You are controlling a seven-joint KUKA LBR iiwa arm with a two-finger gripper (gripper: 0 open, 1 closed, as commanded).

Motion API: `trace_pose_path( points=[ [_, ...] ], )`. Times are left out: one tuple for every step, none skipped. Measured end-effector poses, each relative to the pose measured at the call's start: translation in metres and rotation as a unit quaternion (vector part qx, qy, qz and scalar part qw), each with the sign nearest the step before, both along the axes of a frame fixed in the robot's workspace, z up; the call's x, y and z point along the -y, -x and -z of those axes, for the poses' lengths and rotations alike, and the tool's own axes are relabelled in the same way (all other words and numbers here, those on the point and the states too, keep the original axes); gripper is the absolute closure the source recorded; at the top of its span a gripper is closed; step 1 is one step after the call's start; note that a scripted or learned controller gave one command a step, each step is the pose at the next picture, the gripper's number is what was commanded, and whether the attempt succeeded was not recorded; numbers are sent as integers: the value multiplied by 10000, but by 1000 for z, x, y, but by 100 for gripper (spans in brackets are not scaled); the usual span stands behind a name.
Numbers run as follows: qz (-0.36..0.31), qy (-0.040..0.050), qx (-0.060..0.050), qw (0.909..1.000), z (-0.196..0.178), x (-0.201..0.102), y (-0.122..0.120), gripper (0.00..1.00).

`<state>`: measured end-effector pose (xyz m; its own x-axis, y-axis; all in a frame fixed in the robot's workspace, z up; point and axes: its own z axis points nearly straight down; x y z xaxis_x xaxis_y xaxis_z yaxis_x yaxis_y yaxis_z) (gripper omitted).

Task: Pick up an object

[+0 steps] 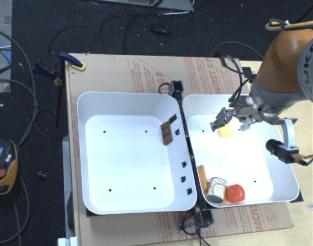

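- The gripper (229, 121) hangs in the right bin (258, 152), fingers spread, pinching nothing.
- A yellow block (226, 132) lies just beneath, likely its target.
- A can (215, 188), tomato (235, 192) and carrot stick (202, 176) crowd the near-left corner.
- A brown bar (167, 134) leans in the left bin (95, 152).

Red print on the cardboard sheet (146, 70) under both bins, mirrored, perhaps "PROTECT", otherwise illegible

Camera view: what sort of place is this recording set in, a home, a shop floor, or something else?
Most likely a robotics lab test bench. Two white bins sit on a cardboard-covered bench, loose cables trail over dark carpet, and the grey-and-orange arm's gripper hangs above a yellow block.
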<state>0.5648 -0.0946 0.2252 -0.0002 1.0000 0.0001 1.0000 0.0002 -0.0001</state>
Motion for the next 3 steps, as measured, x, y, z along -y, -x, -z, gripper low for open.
trace_pose_path(
  points=[
    [20,7,0,10000,5,64,-31,0],
    [3,2,3,10000,19,86,-55,0],
    [5,1,-3,10000,30,104,-56,0]
  ],
)
